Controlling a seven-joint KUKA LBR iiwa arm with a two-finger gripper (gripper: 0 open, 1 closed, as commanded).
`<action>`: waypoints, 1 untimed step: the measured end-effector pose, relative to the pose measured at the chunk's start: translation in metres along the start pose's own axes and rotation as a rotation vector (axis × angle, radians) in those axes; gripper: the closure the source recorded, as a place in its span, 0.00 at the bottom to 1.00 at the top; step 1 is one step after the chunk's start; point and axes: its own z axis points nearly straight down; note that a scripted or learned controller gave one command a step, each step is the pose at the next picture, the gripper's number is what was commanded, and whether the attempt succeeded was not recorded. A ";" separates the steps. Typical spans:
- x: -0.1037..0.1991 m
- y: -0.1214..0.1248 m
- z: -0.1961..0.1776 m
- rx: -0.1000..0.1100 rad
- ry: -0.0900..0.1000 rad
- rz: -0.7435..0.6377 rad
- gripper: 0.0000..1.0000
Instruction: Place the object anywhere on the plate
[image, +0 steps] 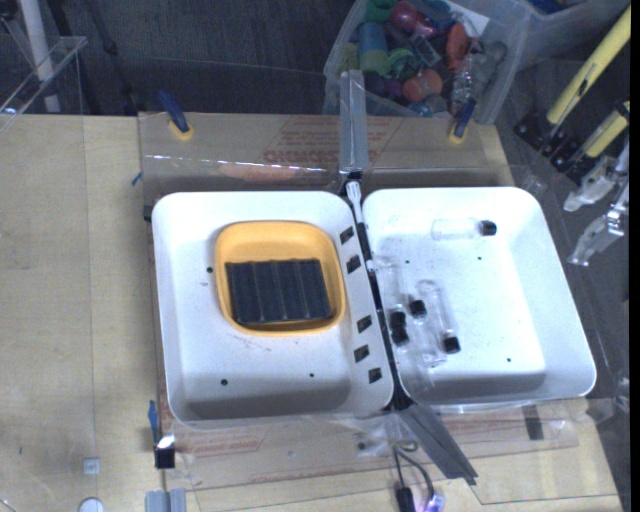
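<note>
Wooden bench (60, 300) with two white bins. Gripper (598, 215) just past the near bin's (520, 365) outer rim, grip impossible to tell. Dark ridged block (278, 292) well away from it, lying on the yellow plate (228, 250) in the far bin (180, 380). Clear tubes (455, 230) in the near bin.

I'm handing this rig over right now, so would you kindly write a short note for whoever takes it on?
Gripper: at the far right edge, outside the bins; whether it is open or shut can't be told.
Yellow plate: in the left bin, carrying a dark ribbed insert.
Clear objects with black caps: three lie in the right bin, one near the back.
Done: nothing placed on the plate yet.
Left: pick one, set it on the plate.
</note>
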 end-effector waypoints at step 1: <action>-0.026 0.010 0.047 -0.002 0.006 -0.302 0.00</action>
